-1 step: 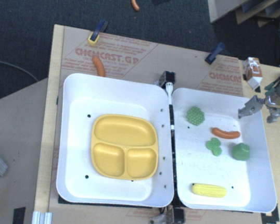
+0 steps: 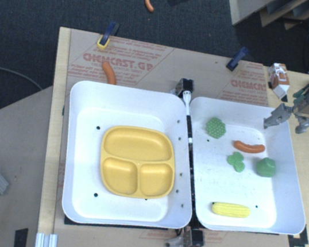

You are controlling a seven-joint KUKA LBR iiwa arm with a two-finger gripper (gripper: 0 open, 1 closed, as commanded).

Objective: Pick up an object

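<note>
1. You see the pincer [image 2: 288, 118] at about 2 o'clock in the camera view, poised over the upper right rim of the right bin [image 2: 289, 188]; its two grey fingers [image 2: 276, 118] are spread apart with nothing between them.
2. In the right bin, you find a round bumpy green toy vegetable [image 2: 216, 127] at 11 o'clock of that bin, near the divider side.
3. Just right of it and slightly lower lies a toy sausage [image 2: 249, 146], roughly level across the bin, closest of the items to the pincer but apart from it.
4. Below the sausage sit two green pieces: a toy broccoli [image 2: 236, 161] at the bin's centre, and a darker green toy pepper [image 2: 265, 166] just beside it at 3 o'clock.
5. A yellow toy corn cob [image 2: 230, 209] lies on its side at 6 o'clock of the right bin, well apart from the others.
6. The left bin [image 2: 82, 138] holds a yellow divided plate [image 2: 137, 161] with three compartments.
7. On the tabletop [image 2: 152, 64], at 12 o'clock of the left bin, you see a second orange sausage [image 2: 109, 73], and another one [image 2: 149, 2] lies on the dark floor beyond.
</note>
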